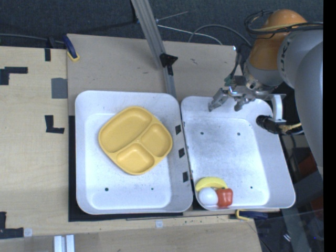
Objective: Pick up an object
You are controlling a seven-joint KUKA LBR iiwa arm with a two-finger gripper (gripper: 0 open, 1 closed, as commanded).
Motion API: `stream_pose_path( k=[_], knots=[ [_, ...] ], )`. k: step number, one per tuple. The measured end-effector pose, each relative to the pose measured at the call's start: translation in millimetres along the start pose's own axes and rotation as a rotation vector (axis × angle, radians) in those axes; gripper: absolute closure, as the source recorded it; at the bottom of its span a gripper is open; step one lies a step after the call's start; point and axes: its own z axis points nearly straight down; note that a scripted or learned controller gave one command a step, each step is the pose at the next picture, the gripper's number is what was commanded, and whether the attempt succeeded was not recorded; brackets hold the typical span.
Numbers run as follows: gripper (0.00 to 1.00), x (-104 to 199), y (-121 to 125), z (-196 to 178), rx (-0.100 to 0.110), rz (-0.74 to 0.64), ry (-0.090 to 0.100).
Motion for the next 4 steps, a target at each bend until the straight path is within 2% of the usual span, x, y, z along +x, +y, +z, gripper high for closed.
stream_pose_path(
  k=[1, 2, 4],
  knots=[
    [0.00, 4.7, 0.2, 44.6, 0.000, 0.000, 0.000],
    [1.00, 5.3, 1.6, 31.1, -0.004, -0.002, 0.000],
    [1.00, 2.6, -6.1, -72.9, -0.010, 0.001, 0.000]
  ],
)
